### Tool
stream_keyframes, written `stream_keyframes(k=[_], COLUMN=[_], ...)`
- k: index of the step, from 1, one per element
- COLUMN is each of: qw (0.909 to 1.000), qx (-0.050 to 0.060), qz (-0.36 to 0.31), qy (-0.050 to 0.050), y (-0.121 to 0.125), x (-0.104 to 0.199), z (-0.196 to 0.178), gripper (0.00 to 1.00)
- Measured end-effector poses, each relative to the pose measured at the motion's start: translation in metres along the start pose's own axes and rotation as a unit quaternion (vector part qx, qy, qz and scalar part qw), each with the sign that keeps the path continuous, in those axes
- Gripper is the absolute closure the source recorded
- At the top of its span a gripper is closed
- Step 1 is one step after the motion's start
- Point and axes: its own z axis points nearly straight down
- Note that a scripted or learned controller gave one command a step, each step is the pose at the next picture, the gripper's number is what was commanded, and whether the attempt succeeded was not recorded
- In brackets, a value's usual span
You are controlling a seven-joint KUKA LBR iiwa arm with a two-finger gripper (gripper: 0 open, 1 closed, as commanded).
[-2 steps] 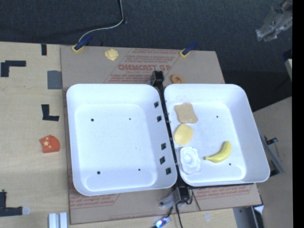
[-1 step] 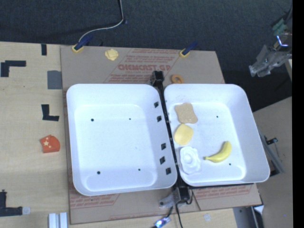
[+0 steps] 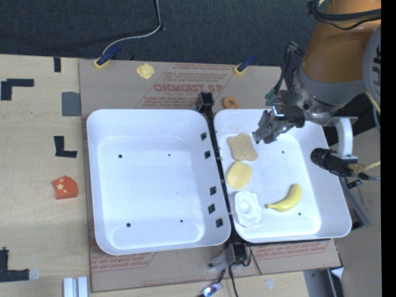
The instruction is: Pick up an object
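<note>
A robot arm (image 3: 337,48), grey with an orange band, reached in from the right over two shallow white bins on a cardboard-covered bench. Its gripper (image 3: 265,132) hung over the upper part of the right bin (image 3: 322,224), just beside a tan slice of toast (image 3: 241,147). The dark fingers pointed down and to the left; nothing could be seen between them, and how wide they stood could not be told from this angle.

The right bin held four things. The toast lay near the bin's inner wall. Just below it sat a round yellow piece (image 3: 239,175), perhaps a lemon or a potato. Below that lay a white item (image 3: 247,208), and to its right a small banana (image 3: 285,199), apart from the others. The left bin (image 3: 105,166) sat alongside.

Outside the bins, a red piece (image 3: 65,187) lay on the bench to the left, and a small yellow lump (image 3: 145,71) rested on the cardboard beyond the left bin.

As a judgement, the pick was not yet made: every object lay flat in place, and the toast seemed the likeliest target. Lowering, closing and lifting all remained.
</note>
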Motion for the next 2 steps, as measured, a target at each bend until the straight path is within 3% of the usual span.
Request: stream_keyframes(k=[1, 2], qw=[1.0000, 1.0000], qx=[-0.003, -0.010], qz=[0.003, 0.001], qy=[-0.001, -0.001], y=[-0.049, -0.066], x=[0.010, 0.035], z=[0.080, 0.042], gripper=[1.00, 1.00])
